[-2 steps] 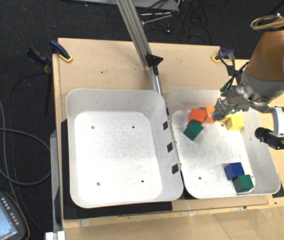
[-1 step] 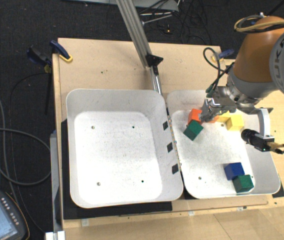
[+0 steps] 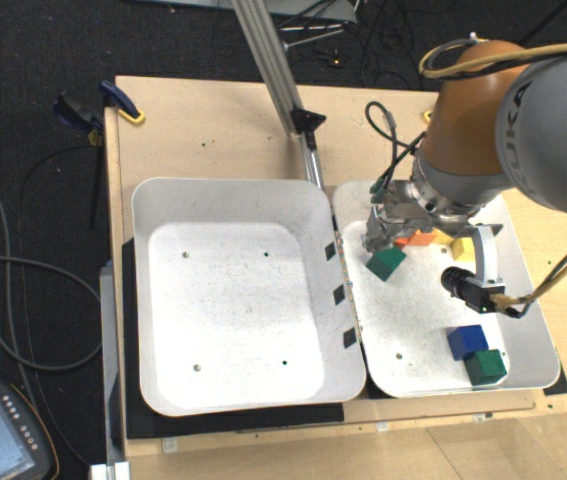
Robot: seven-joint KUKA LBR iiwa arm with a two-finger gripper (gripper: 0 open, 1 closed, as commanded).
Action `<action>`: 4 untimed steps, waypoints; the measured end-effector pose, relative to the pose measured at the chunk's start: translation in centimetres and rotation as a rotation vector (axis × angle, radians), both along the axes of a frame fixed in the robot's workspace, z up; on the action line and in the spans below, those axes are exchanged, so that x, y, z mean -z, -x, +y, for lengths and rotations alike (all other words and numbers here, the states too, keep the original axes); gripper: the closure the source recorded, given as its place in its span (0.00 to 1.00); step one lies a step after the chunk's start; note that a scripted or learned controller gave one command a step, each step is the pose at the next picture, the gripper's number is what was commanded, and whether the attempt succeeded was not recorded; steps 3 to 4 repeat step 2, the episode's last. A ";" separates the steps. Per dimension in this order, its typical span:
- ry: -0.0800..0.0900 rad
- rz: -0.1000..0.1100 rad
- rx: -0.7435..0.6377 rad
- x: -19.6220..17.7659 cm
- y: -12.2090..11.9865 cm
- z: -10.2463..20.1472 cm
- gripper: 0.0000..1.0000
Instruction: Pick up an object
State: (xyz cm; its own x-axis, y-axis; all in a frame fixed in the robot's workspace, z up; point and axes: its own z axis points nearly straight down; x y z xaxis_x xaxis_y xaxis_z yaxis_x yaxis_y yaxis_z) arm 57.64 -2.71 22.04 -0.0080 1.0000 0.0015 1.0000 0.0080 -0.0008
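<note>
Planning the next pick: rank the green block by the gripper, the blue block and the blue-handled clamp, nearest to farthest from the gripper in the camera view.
From the gripper:
1. Green block, just below it, right bin.
2. Blue block, right bin's near corner.
3. Blue-handled clamp, bench's far left corner.

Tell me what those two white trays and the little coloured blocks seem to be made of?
The left bin and right bin look like thin moulded plastic: matte white, rounded corners, speckled with dark flecks. The blue block and the green block beside it look solid and matte, perhaps painted wood or foam; the view leaves that open.
</note>
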 end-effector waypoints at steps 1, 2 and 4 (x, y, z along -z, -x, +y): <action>0.000 0.000 0.000 0.4 0.2 5.4 1.00; -0.001 0.001 -0.001 0.4 1.7 10.7 1.00; -0.001 0.001 -0.001 0.4 1.7 10.7 1.00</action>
